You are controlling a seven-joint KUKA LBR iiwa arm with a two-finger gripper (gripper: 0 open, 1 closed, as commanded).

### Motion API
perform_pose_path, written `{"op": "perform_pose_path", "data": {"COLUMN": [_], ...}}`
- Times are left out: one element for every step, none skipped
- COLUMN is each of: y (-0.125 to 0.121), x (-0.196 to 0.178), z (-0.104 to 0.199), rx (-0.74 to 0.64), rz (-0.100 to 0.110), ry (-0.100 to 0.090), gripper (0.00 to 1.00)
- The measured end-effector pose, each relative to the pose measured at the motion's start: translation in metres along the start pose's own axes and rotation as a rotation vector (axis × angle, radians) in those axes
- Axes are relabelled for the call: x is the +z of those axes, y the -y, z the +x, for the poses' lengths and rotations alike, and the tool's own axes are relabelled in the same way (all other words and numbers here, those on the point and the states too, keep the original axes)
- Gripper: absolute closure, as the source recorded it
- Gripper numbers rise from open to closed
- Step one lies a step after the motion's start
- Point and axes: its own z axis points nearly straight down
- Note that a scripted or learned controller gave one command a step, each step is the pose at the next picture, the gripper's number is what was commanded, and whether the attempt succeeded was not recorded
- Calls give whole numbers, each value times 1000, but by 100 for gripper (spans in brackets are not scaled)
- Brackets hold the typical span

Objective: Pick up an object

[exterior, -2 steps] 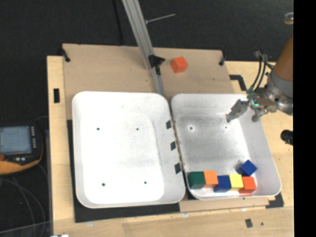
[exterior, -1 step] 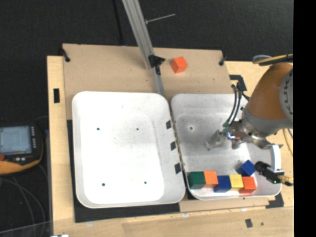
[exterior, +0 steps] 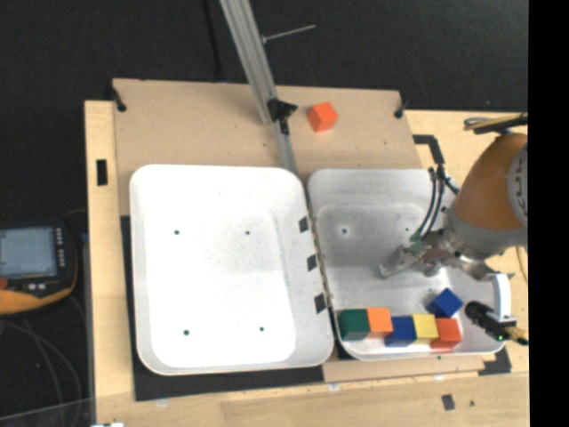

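1. You're looking at a robotics lab: a plywood desk point(exterior: 222, 132) on dark floor carries two white bins point(exterior: 222, 265).
2. A handheld control pendant point(exterior: 31, 261) and loose cables point(exterior: 36, 363) lie beside it.
3. An aluminium mast point(exterior: 249, 43) rises behind.

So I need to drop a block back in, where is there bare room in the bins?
The left bin has a bare floor from wall to wall. In the right bin, the far half near the orange cube on the board is free. Its near edge is crowded: a row of blocks, the blue block, and the gripper above.

2 bins point(exterior: 218, 181), 7 blocks point(exterior: 380, 320).
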Motion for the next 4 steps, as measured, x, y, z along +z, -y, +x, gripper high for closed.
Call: {"op": "perform_pose_path", "data": {"y": [-17,-100,-73,-74], "x": [0,-15,-113,-120], "z": [65,9,46,80], "rx": [-10,-6,-9,-9], "rz": [-2,-6,-6,0], "ry": [-1,4,0,-1], "gripper": [0,0,0,0]}}
